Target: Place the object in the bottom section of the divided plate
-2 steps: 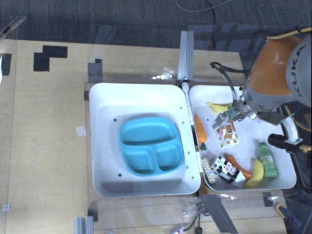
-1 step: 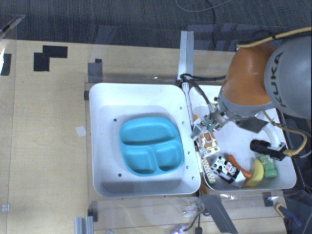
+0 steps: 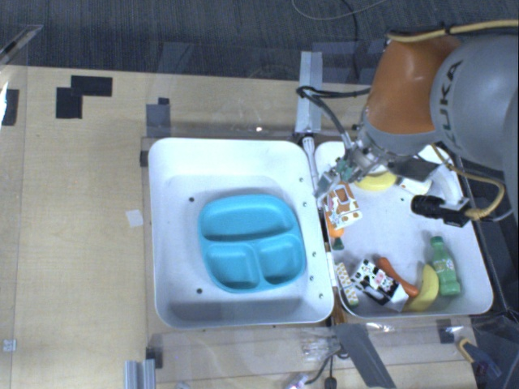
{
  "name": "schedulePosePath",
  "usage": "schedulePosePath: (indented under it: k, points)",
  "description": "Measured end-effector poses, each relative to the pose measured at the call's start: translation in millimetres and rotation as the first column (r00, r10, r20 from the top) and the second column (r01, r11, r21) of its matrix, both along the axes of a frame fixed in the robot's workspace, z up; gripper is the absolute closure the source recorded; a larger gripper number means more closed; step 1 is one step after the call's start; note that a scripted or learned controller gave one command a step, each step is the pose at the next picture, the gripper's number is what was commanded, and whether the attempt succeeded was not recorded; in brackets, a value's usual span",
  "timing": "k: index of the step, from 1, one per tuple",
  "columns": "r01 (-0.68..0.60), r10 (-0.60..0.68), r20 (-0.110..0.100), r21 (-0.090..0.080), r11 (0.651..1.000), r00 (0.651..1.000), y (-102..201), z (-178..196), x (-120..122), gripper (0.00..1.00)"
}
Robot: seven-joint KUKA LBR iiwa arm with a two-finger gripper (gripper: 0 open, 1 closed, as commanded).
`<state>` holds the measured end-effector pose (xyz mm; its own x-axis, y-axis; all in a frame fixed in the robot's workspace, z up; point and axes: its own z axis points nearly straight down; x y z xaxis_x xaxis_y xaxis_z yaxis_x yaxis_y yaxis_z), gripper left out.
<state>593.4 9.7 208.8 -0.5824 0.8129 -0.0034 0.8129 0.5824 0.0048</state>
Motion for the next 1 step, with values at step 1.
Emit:
schedulePosePath:
  k: [1]
  points:
    - [-0.009,0.009,0.000,-0.001,1.000,1.000,-26.6,-23.6,43.7,1.00]
